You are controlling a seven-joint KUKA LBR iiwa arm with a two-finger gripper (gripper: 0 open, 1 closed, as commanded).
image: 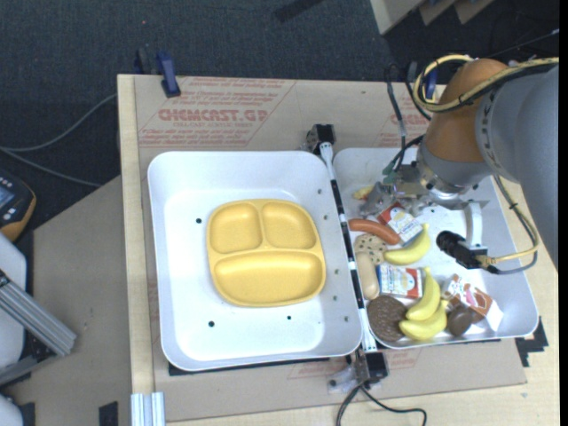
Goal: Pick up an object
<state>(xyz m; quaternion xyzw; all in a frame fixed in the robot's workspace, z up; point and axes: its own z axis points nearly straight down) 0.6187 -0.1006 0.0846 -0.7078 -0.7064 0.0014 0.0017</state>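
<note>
My gripper [398, 191] is lowered into the far part of the right bin [515, 238], under the grey arm with its orange band [470, 82]. Just in front of it lie a red and white packet [405, 223] and a red sausage [374, 230]. Nearer the front are a yellow banana [410, 249], a speckled cookie [370, 251], a small carton [398, 281], a second banana [426, 307], a dark round biscuit [385, 316] and a brown and red packet [470, 298]. The wrist hides whatever is under the gripper.
The left bin [177, 238] holds a yellow divided plate [264, 251]. A black part with a yellow cable [461, 250] hangs over the right bin's middle. A blue clamp [167, 74] sits at the board's far left corner. Cables run along the bins' divider.
</note>
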